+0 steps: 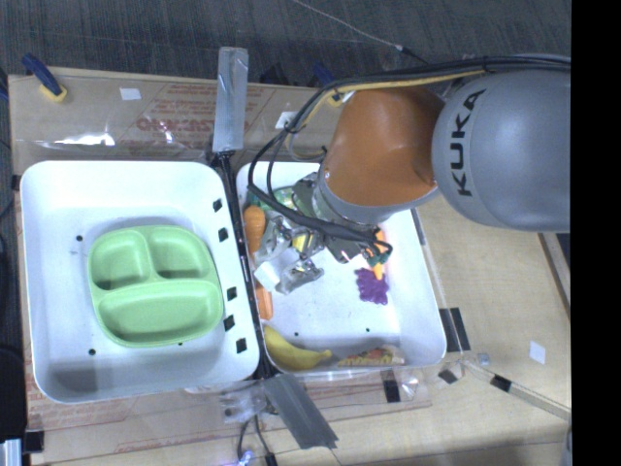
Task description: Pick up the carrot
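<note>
The carrot (254,228) is orange and lies along the left wall of the right bin (427,299), with its top end near the bin's back left corner. A lower orange stretch of it shows further down the same wall, and something pale covers the part between. My gripper (294,263) hangs low over the bin floor just right of the carrot's middle, under the arm's orange band. Nothing shows up held in it. The wrist hides the bin's back part.
A banana (291,353) lies at the right bin's front left. Purple grapes (372,285) sit right of the gripper, and a flat yellow-red item (371,358) lies along the front wall. The left bin (39,260) holds a green divided plate (155,284).
</note>
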